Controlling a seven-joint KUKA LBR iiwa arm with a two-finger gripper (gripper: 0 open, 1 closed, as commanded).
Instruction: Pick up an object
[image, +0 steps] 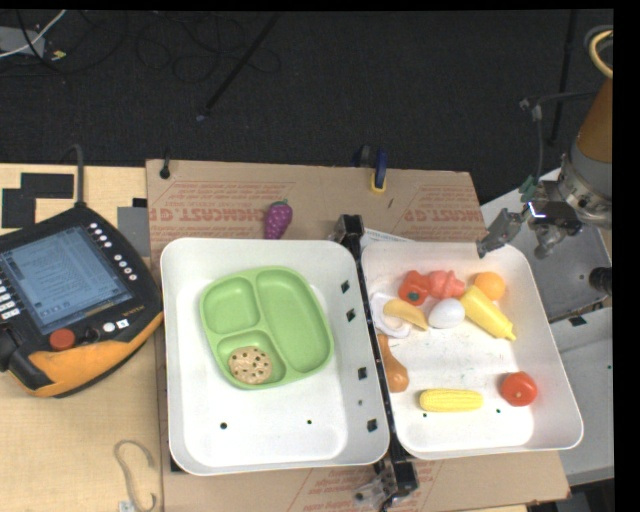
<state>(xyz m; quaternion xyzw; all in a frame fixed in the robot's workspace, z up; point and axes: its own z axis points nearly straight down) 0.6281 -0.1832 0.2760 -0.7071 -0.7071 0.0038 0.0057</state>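
Note:
The right bin (560, 400) holds several toy foods. At its back lie a red pepper (413, 288), a pink piece (447, 283), an orange (489, 285), a white egg (447, 314), a banana (402, 313) and a long yellow piece (488, 317). Nearer the front lie a corn cob (450, 401) and a red tomato (517, 388); an orange pear-like piece (396, 375) rests at the left wall. My gripper (522, 232) hangs open over the bin's far right corner, above the toys, with nothing between its fingers.
The left bin (200, 430) carries a green divided plate (290, 320) with a cookie (250, 364) in one compartment. Purple grapes (277, 219) lie on the cardboard behind the bins. A control pendant (70, 290) sits on the bench at the left.

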